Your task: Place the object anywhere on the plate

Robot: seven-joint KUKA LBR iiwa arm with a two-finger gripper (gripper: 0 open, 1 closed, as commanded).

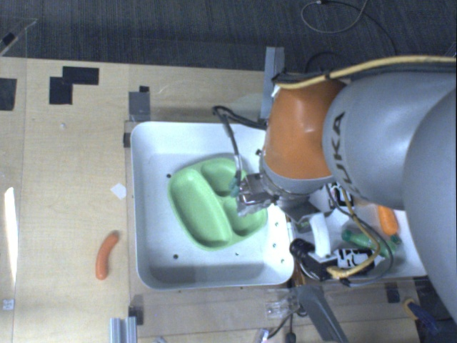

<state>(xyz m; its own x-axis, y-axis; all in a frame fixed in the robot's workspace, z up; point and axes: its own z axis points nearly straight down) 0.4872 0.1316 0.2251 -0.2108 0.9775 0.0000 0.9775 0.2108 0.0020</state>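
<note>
The big grey arm (385, 134) reached over the left white bin (153, 191). Its gripper (246, 195) sat low over the green plate (207, 206), which lay inside that bin. I could not tell how the gripper was set or if it held anything. An orange sausage (106, 254) lay on the wooden bench (64, 191), outside the bin, to its left

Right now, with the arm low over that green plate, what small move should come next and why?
Probably a short lift straight up. The gripper sits low over the green plate in the left bin, and its wrist hides whatever it carries; rising would show that.
</note>
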